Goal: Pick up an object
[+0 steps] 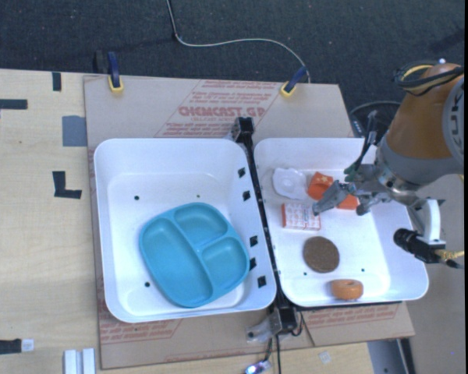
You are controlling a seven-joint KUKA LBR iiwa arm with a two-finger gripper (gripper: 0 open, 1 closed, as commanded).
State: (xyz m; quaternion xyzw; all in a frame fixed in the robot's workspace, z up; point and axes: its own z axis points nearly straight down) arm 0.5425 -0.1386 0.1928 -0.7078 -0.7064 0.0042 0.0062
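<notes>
Two smooth, glossy white plastic bins (109,209) sit on matt brown cardboard (210,111) over a pale wood-grain bench (31,232), one holding a smooth blue plastic divided tray (193,253).

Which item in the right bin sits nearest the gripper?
The orange block, just left of the gripper. The brown disc and the orange ball lie farther toward the front.
</notes>
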